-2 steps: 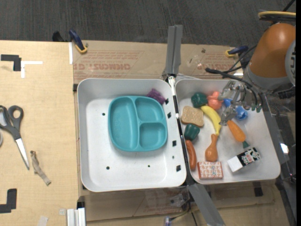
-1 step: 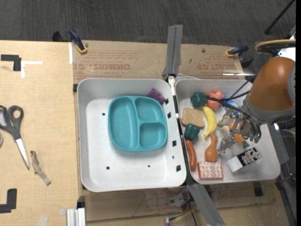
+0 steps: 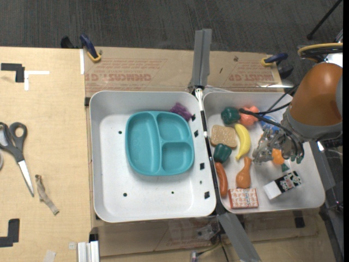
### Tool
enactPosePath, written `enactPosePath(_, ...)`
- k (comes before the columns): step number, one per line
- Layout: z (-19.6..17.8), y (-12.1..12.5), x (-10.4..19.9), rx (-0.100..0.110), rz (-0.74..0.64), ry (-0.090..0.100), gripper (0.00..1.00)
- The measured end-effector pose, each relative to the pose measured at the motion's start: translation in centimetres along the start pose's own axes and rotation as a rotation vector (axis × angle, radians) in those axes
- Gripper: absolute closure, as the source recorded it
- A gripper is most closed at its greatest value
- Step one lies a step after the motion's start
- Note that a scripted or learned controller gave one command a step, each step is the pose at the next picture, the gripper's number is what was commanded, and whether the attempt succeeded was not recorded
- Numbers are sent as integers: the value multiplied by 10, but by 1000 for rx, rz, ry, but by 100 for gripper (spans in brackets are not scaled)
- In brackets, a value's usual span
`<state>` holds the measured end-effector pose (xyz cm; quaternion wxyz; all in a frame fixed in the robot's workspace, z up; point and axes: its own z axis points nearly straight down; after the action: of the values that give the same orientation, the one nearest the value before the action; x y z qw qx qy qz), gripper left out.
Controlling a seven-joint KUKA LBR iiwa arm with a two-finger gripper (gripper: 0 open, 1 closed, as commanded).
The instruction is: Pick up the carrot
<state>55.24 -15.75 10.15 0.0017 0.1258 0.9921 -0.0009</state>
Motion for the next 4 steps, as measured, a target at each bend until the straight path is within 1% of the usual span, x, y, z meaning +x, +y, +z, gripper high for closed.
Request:
enactPosePath(1,-148,60,-43,-2,-173,-2,100)
enactPosePath(2,-148,60,-43,-2,-173,-1,0)
enactPosePath(3,-12,-7,-25,-2,-224,2,0)
enactPosePath(4,8,16,-30,-3,-195,-1,0)
